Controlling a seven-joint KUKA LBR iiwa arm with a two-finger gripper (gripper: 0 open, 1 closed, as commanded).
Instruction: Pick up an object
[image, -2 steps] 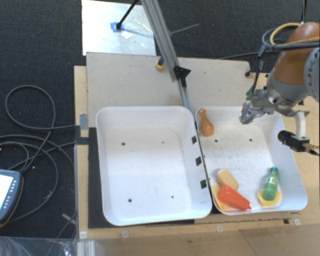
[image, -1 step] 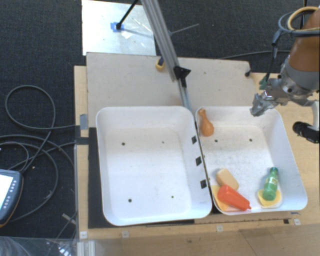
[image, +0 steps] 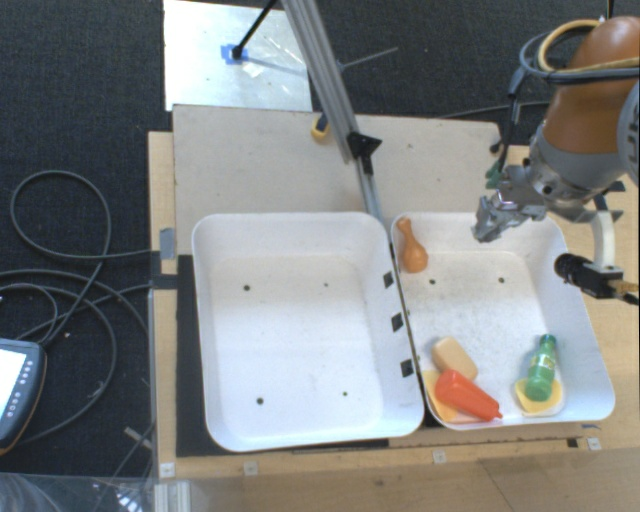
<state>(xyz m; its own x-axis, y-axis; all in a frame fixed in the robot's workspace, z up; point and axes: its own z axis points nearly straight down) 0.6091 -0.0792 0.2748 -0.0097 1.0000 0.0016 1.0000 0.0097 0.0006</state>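
Orange cone (image: 466, 396) well below claw (image: 487, 229)

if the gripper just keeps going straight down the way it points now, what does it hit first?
Likely bare floor at the back of the right bin. The gripper hangs over its far edge; the orange gourd lies off to the side. Depth is hard to judge here.

The light is even and quite bright, coming from above. Shadows are weak. The gripper (image: 492, 226) looks slightly soft, with no clear edges. Left of it and below it, the two white bins (image: 300, 240) are almost overexposed and their surface loses detail. Far left of it, the dark floor (image: 70, 100) looks grainy.
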